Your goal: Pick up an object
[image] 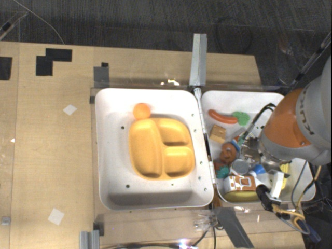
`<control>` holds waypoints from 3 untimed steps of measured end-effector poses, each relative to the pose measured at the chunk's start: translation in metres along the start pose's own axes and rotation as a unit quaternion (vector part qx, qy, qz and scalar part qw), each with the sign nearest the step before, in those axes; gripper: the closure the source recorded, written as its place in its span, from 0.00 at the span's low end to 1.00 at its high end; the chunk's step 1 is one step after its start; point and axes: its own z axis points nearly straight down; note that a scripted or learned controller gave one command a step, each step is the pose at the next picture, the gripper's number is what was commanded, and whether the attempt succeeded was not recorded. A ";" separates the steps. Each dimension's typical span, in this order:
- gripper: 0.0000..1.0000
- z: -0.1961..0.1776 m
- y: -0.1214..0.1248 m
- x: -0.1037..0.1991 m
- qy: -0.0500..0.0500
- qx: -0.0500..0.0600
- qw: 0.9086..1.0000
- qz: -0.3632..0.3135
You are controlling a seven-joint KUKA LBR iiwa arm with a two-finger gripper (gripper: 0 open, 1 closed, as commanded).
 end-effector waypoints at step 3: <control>1.00 -0.022 0.005 0.002 0.002 -0.005 1.000 -0.006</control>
